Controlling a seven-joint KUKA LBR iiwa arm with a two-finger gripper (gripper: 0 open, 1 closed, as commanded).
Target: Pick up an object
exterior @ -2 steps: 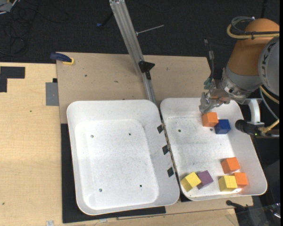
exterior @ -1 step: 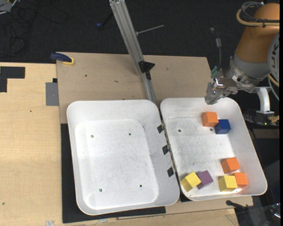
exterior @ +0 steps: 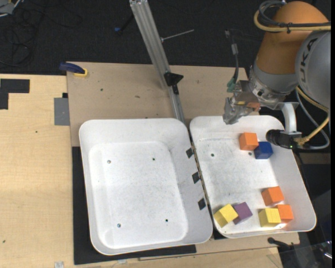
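Note:
The right bin (exterior: 229, 166) holds several small blocks. An orange cube (exterior: 248, 141) touches a blue cube (exterior: 263, 150) near its far right side. Along the near edge lie a yellow block (exterior: 226, 214), a purple block (exterior: 243, 211), another yellow block (exterior: 269, 217) and two orange blocks (exterior: 273, 195) (exterior: 285, 213). My gripper (exterior: 233, 115) hangs over the bin's far rim, up and to the left of the orange cube, with nothing visibly between its fingers.
The left bin (exterior: 100, 144) lies beside the right one, joined by black clips (exterior: 195, 176). A slanted aluminium bar (exterior: 155, 49) rises behind the bins. The arm's orange band (exterior: 290, 32) and cables fill the upper right.

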